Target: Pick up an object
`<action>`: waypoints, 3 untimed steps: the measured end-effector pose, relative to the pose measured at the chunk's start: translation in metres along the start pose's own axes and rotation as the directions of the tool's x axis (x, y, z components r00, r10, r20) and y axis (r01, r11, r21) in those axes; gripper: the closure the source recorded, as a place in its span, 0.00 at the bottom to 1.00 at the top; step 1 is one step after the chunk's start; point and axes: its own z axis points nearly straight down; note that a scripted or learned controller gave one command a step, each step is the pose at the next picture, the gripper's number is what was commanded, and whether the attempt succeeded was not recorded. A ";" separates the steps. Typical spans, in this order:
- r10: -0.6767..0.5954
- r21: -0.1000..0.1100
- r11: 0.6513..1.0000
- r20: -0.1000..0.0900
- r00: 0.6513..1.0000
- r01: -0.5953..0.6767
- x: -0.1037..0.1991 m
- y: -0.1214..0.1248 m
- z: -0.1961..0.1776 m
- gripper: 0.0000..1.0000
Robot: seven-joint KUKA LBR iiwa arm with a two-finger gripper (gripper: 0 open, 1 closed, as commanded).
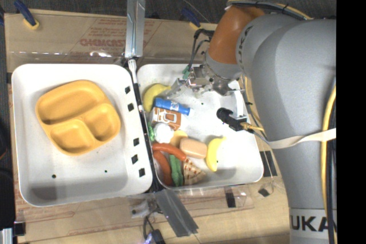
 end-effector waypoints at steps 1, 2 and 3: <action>-0.341 0.000 0.940 0.000 0.940 0.341 0.050 -0.041 0.001 0.00; -0.270 -0.009 0.963 0.005 0.963 0.270 0.075 0.012 -0.104 0.00; -0.212 0.000 0.977 0.000 0.977 0.212 0.096 -0.038 -0.099 0.00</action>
